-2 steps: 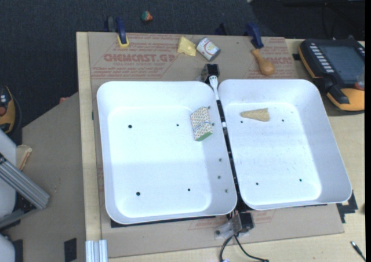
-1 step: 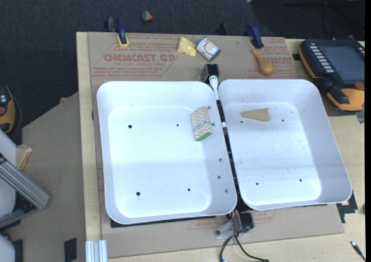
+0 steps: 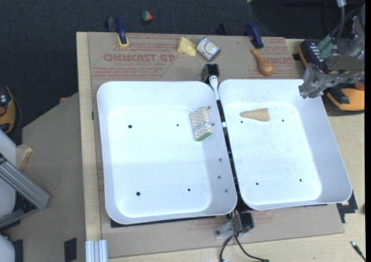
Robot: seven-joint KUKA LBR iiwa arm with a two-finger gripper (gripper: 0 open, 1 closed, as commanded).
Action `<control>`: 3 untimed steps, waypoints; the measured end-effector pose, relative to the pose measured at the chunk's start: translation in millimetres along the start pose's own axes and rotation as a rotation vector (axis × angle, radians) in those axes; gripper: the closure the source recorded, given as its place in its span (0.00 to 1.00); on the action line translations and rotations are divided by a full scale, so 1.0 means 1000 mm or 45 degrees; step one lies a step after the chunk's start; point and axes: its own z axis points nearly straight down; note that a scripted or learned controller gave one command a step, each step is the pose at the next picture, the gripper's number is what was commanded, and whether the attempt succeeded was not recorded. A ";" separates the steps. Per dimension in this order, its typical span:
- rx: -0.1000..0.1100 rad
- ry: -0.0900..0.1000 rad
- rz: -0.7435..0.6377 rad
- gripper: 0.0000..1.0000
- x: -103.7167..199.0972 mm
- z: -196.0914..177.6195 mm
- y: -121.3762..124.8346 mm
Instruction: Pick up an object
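A small patterned box (image 3: 202,123) with a green end lies in the left bin (image 3: 116,156), near its upper right wall. A tan wedge-shaped piece (image 3: 255,115) rests in the upper part of the right bin (image 3: 324,162). My gripper (image 3: 310,88) hangs at the right bin's upper right corner, over the rim, well to the right of the wedge. Nothing shows between its tips.
On the cardboard behind the bins lie a yellow piece (image 3: 186,47), a small white box (image 3: 208,48) and a brown pear-shaped object (image 3: 264,64). Blue clamps (image 3: 120,30) grip the board's far edge. An orange-and-black device (image 3: 348,95) sits right of the gripper.
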 end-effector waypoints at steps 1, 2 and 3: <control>0.008 -0.009 0.033 1.00 -0.066 -0.004 -0.020; 0.004 -0.016 0.039 1.00 -0.186 -0.054 -0.017; 0.033 0.004 0.016 1.00 -0.099 0.077 -0.022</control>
